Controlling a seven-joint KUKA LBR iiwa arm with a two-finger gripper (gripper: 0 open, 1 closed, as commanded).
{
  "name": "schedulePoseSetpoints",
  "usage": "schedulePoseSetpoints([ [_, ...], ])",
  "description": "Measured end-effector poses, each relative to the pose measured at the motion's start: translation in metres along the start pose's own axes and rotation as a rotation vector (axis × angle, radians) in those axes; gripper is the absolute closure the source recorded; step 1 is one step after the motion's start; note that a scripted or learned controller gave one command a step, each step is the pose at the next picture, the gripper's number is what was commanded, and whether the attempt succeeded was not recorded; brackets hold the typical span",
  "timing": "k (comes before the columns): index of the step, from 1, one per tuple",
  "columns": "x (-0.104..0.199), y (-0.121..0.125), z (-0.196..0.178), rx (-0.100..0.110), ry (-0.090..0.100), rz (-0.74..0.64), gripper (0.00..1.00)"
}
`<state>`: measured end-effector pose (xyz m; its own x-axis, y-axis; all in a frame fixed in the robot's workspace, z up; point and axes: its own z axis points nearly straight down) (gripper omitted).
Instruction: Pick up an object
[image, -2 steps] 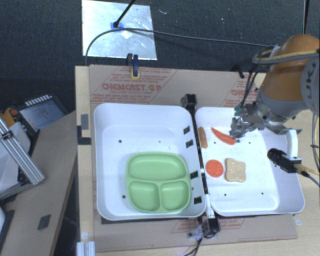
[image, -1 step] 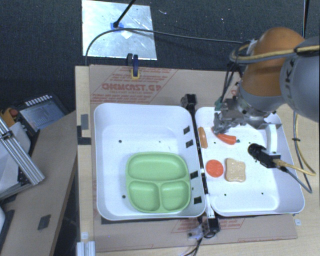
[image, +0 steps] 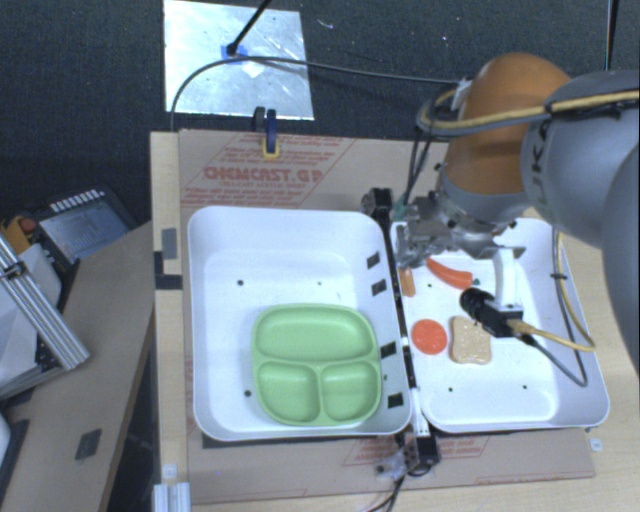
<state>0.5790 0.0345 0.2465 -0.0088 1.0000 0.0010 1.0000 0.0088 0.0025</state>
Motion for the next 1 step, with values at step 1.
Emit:
schedulePoseSetpoints([
  [1, 0.0512, 0.0068, -0.0007, 0.000, 0.001, -0.001, 1.00],
])
